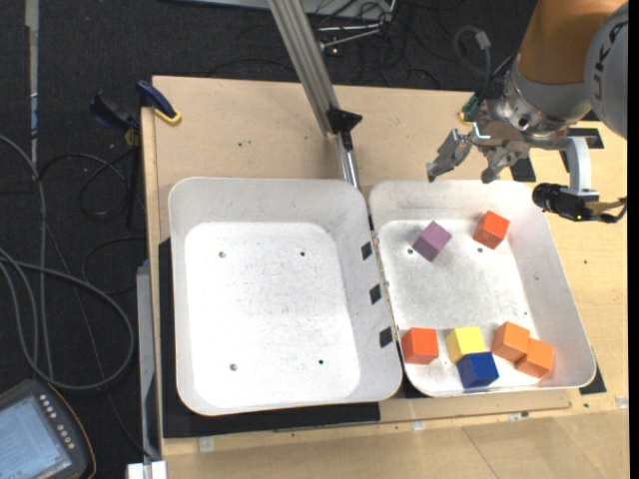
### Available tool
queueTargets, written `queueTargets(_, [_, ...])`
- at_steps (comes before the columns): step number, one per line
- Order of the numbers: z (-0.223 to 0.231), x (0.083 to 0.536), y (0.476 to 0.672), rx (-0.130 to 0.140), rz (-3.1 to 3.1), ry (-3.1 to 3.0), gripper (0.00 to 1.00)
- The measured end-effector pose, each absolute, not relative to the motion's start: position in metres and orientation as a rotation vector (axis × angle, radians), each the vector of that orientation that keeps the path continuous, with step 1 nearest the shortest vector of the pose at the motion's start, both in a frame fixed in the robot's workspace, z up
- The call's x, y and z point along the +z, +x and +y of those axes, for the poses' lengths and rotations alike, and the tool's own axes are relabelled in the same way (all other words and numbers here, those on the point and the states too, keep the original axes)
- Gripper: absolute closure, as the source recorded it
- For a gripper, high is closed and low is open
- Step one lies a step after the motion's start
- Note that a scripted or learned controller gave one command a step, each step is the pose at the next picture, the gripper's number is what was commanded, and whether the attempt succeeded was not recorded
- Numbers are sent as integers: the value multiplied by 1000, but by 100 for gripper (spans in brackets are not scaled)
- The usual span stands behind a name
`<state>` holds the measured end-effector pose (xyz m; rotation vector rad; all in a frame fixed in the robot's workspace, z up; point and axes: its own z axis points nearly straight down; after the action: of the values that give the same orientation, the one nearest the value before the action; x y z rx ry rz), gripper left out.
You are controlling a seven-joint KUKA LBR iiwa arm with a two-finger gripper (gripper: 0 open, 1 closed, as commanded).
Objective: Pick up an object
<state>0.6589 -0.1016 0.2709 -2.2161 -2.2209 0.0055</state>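
My gripper (471, 164) hangs spread wide with nothing in it, above the right white bin's (571, 297) far rim. No small purple block (431, 239) picked yet.

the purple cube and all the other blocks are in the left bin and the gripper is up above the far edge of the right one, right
Not quite: the blocks are in the right bin, not the left. The camera view shows the purple cube there with the others, while the gripper is indeed above that bin's far edge.

Tan wooden bench (250, 133) bearing two white bins, left bin (185, 267) just beside right bin (564, 297).
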Motion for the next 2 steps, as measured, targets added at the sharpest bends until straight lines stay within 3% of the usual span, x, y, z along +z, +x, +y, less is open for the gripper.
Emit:
queueTargets(1, [-102,274,659,2,-2224,-2218,0])
queueTargets(2, [-106,228,662,6,-2219,-2220,0])
